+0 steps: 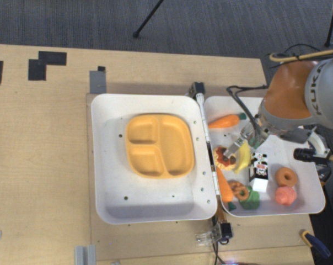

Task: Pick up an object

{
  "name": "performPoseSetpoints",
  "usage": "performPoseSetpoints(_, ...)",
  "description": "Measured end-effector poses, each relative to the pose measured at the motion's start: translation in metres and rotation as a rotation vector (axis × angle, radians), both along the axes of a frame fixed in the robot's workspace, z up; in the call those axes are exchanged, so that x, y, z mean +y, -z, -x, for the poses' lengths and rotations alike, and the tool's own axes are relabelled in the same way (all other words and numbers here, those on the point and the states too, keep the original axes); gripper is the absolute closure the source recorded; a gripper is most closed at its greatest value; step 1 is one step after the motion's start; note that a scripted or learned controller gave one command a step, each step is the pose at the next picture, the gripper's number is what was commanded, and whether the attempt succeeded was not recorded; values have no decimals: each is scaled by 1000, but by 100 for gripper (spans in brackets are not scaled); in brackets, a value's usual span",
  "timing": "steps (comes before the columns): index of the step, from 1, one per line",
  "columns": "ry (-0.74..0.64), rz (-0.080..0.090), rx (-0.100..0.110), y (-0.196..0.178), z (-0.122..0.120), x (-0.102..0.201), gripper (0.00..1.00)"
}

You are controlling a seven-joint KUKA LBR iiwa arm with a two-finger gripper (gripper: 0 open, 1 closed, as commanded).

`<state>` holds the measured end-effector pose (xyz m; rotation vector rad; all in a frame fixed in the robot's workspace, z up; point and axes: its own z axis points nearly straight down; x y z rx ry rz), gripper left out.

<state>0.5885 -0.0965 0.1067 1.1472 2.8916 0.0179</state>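
My gripper (247,141) reaches down into the right bin (310,206), just above the upper end of a yellow banana (243,158). I cannot see whether it touches the banana. Close to the left of the banana lies a small red and brown toy (226,157). An orange carrot (224,121) rests at the back of the bin, left of the gripper. A cow-print milk carton (259,170) stands to the right of the banana.
The right bin also holds a donut (287,176), a pink ball (285,195), a second carrot (224,187), a pretzel (241,191) and a green piece (251,201). A yellow divided plate (158,145) sits in the left bin (117,203).
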Motion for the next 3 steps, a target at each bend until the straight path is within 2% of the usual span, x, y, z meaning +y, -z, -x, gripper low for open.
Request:
performPoseSetpoints(1, -118, 3, -5, 0, -1, 1, 0)
performPoseSetpoints(2, -121, -3, 6, -11, 0, 3, 100)
performPoseSetpoints(3, -97, 2, 25, -97, 37, 31, 100)
